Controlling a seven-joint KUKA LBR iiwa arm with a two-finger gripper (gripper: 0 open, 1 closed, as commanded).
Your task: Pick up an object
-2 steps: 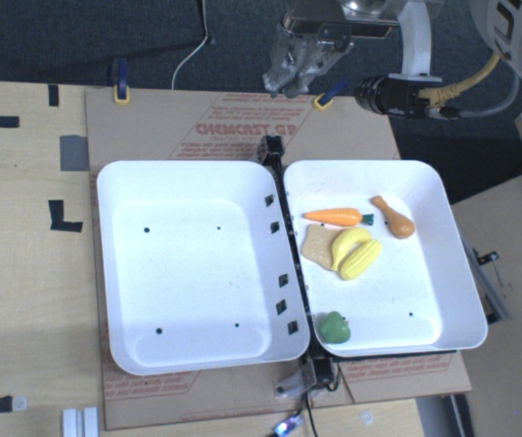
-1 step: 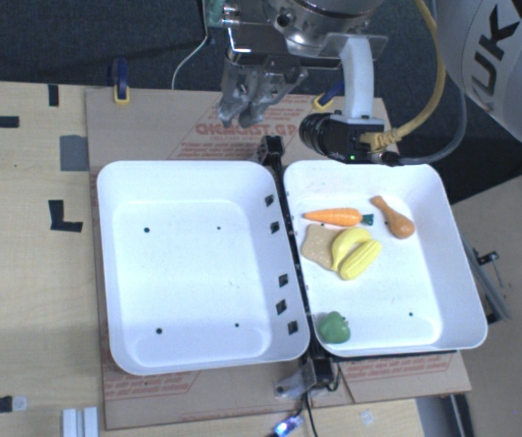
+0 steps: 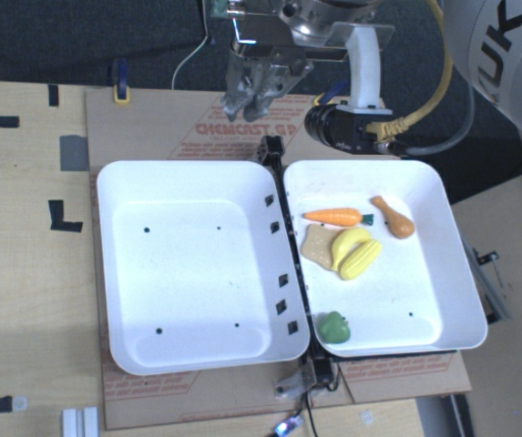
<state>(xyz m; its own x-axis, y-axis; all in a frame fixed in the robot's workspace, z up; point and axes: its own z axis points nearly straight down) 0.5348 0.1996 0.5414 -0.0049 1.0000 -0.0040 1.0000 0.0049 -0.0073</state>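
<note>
My gripper hangs high above the back edge of the bench, behind the seam between the two bins, and nothing shows between its fingers. In the right bin lie an orange carrot, a brown drumstick, a yellow corn cob beside a yellow piece, a tan flat piece and a green pepper near the front wall. All of them lie well in front of and to the right of the gripper.
The left bin stands next to the right one, joined by a row of black clips. Both rest on a brown cardboard sheet. Black and yellow cables coil behind the right bin.
</note>
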